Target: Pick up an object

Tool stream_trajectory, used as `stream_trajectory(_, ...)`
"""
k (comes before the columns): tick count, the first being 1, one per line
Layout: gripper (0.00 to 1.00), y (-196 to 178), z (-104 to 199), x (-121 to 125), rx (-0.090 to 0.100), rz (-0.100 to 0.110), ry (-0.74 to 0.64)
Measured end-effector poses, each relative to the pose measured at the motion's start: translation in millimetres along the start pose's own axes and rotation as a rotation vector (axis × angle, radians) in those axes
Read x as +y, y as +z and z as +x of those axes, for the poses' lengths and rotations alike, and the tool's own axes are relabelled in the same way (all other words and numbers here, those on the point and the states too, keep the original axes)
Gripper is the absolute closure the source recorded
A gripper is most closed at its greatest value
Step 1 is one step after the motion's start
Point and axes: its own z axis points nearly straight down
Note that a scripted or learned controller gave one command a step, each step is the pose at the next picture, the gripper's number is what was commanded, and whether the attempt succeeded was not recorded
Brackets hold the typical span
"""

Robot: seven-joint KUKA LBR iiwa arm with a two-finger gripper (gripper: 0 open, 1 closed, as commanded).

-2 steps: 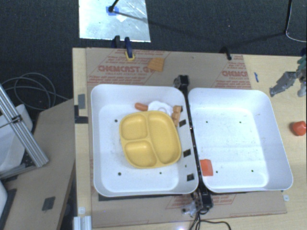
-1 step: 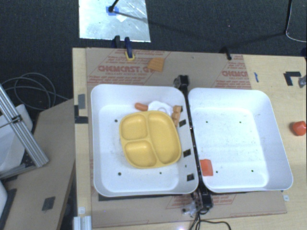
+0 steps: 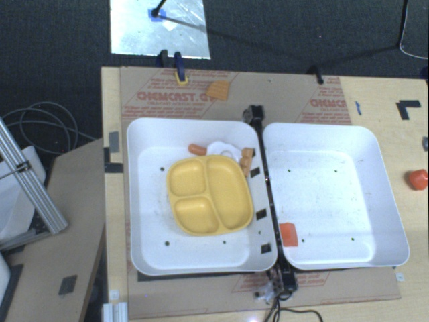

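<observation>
A yellow divided plate [image 3: 209, 196] lies in the middle of the left bin [image 3: 144, 200]. Just behind it sit a small orange sausage-shaped piece [image 3: 197, 149], a white object [image 3: 223, 151] and a small tan block [image 3: 247, 159] near the bin's right wall. An orange-red block [image 3: 287, 233] rests in the near left corner of the right bin [image 3: 375, 200].
An orange object [image 3: 417, 179] lies on the bench right of the right bin. A tan piece [image 3: 218, 90] sits on the cardboard behind the left bin. Clamps [image 3: 178, 66] hold the board's far edge. A shiny sheet [image 3: 159, 19] lies on the floor beyond.
</observation>
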Motion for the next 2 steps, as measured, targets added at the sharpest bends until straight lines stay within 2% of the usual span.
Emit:
stream_trajectory(1,0.00,54.5,0.5,1.9,0.001,0.003,-0.001)
stream_trajectory(2,0.00,51.8,0.3,2.1,-0.001,-0.001,-0.002)
